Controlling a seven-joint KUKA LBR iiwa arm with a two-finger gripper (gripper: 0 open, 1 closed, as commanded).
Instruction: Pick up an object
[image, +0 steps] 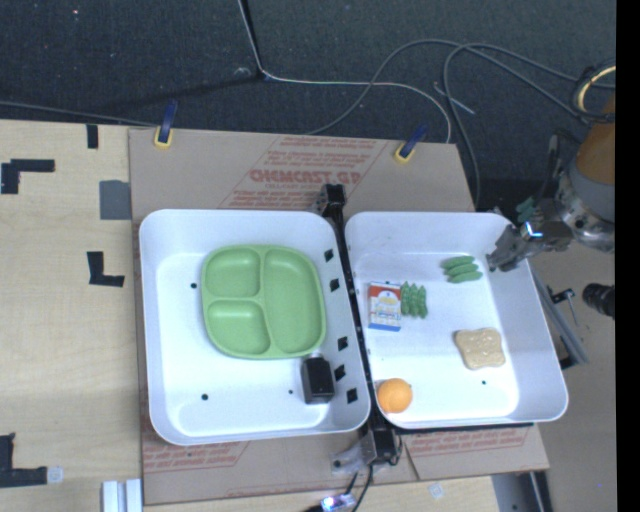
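Approach step. The pincer (503, 256) hangs over the right bin's (530, 400) upper right rim, its opening too small to tell, nothing visibly held. Nearest it lies a green pea pod (460, 268); a small box (385, 306), a cracker (480, 347) and an orange (394, 396) lie farther off. Next, judged: descend onto one object and close.

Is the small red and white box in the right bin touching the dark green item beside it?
Touching: in the camera view the box and the green item meet with no white floor visible between them.
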